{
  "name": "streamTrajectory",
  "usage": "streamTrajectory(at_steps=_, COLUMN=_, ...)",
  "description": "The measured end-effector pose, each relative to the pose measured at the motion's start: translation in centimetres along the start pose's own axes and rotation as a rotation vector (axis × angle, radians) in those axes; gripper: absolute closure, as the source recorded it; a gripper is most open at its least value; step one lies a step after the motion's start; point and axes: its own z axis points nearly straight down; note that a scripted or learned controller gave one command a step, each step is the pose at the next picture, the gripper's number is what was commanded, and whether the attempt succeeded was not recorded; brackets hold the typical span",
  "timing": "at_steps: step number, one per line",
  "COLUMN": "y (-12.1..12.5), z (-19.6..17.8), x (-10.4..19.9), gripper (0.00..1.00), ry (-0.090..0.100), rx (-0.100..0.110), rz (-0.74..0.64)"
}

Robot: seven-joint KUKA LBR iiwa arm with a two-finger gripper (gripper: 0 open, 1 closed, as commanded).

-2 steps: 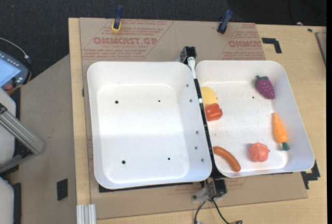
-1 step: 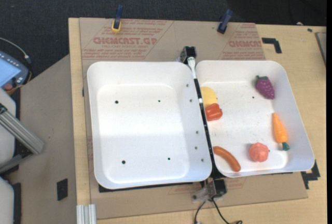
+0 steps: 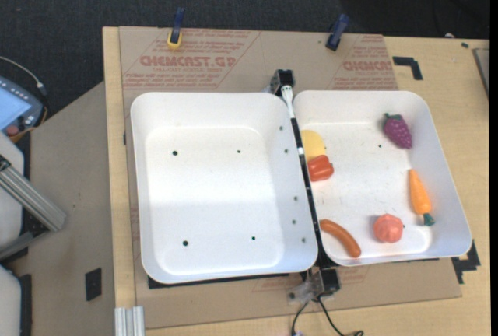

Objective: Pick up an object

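Note:
The right bin [image 3: 366, 113] holds several toy foods. A purple grape bunch [image 3: 397, 130] lies near its far right corner. An orange carrot [image 3: 419, 195] rests along its right wall. A pink strawberry-like fruit [image 3: 388, 228] sits near the front right. A brown-orange sausage [image 3: 341, 237] lies at the front left. A yellow piece [image 3: 312, 143] and a red pepper [image 3: 320, 168] sit against the left wall, touching each other.
The left bin [image 3: 156, 171] stands beside the right one on a brown board [image 3: 233, 54]. Two clamps, yellow-blue [image 3: 176, 29] and blue [image 3: 338, 31], grip the board's far edge. A cable [image 3: 311, 311] trails off the front edge.

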Motion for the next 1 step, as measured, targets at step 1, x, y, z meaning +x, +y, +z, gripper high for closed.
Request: streamTrajectory(at_steps=1, y=0.00, z=-0.01, x=-0.17, gripper=1.00, ry=0.000, rx=0.000, rz=0.000)
